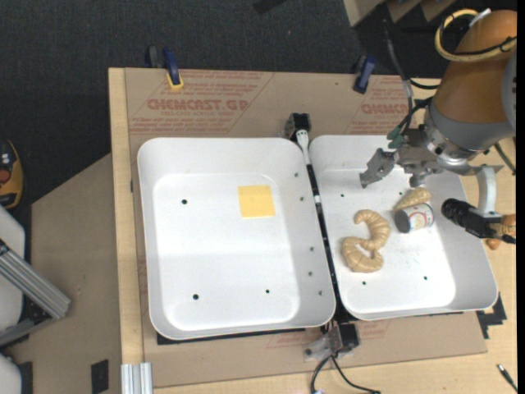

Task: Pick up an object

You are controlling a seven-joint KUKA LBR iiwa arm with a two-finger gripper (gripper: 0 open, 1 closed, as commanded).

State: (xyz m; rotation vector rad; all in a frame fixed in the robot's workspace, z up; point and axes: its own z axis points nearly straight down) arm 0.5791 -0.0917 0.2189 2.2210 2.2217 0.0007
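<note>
Below the end effector (385, 168) lies a croissant (368, 240).

2 bins (164, 220), 2 croissants (369, 240), 1 yellow square (256, 201), 1 can (413, 217)

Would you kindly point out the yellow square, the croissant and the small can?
Flat yellow square (256, 201), camera view, its centre.
Tan curved croissant (368, 240), camera view, mid-curve.
Small silver can (414, 217), camera view, its side.

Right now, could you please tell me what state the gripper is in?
Gripper: over the right bin, above the croissants; whether it is open or shut cannot be told.
</note>
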